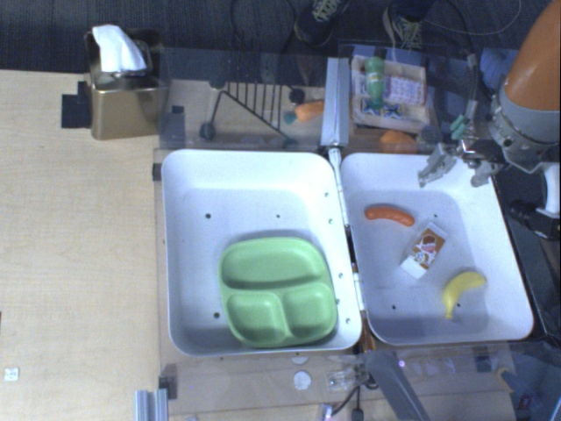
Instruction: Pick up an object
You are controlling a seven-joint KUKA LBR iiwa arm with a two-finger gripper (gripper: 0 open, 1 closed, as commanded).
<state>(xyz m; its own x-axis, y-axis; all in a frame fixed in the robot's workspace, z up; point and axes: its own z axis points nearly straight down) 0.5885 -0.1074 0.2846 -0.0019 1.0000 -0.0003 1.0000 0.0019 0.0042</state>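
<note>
In the right bin (491, 327) lie an orange-red sausage (388, 215), a small white carton with a picture (423, 250) and a yellow banana (460, 290). My gripper (454, 170) hangs over the bin's far edge, above and to the right of the sausage. Its two grey fingers (432, 168) are spread apart, with nothing between them. The orange band of the arm rises at the upper right.
The left bin (193, 235) holds a green divided tray (276, 289). Beyond the bins are a tissue box (118, 86), a wire rack, an orange item (308, 110) and a packaged toy set (388, 88). A person's feet stand at the top.
</note>
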